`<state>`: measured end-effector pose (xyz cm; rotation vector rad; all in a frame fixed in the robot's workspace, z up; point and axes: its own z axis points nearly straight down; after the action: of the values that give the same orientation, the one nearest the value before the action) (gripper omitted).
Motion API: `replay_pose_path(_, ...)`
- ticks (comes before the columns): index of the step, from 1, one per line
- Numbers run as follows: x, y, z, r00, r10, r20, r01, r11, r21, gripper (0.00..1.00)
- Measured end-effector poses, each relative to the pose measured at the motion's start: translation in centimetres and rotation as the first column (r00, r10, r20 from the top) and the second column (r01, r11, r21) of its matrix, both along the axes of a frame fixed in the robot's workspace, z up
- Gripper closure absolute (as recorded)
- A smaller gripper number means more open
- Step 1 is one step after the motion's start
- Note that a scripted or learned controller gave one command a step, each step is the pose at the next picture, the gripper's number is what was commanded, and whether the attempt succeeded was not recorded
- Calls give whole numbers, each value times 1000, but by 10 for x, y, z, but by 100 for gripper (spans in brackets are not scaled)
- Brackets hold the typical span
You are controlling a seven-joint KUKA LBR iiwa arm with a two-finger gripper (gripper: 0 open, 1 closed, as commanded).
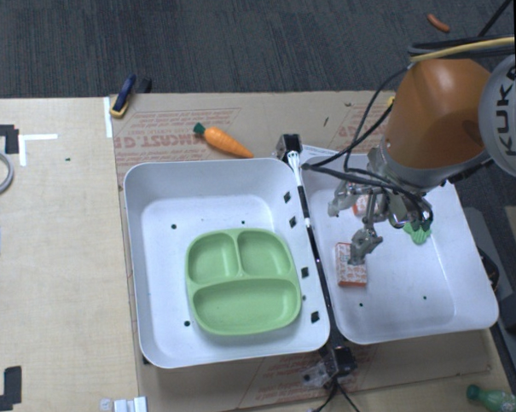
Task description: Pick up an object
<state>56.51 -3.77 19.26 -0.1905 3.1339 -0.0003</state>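
you have no pick yet, as far as this view shows. the likeliest target, a small red-and-white packet [351,266], lies flat on the floor of the right bin [433,308], near its left wall, and nothing is lifted. the gripper [362,243] hangs right over the packet's upper end, its tip at or just above it; you cannot tell from here whether it touches. whether the fingers are parted or closed is hidden by the wrist hardware, so treat that as unknown. i judge what is left as the whole grasp: closing on the packet, then raising it clear.

the arm [437,112] comes in from the right, its orange band over the right bin's far edge and the wrist pointing down and slightly leftward. a small green item [420,232] lies just right of the wrist, partly hidden. the green divided plate [242,281] sits alone in the left bin [155,205], well apart from the gripper.
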Motion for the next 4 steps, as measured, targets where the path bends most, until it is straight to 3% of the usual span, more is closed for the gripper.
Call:
replay_pose_path(1, 21, -57, -63, 950, 313, 1, -313, 950, 0, 0)
replay_pose_path(2, -33, -14, 0, 813, 582, 1, -582, 813, -1, 0)
replay_pose_path(3, -76, -5, 0, 638, 770, 1, -770, 638, -1, 0)
replay_pose_path(4, -76, -66, -66, 681, 732, 0, -732, 681, -1, 0)
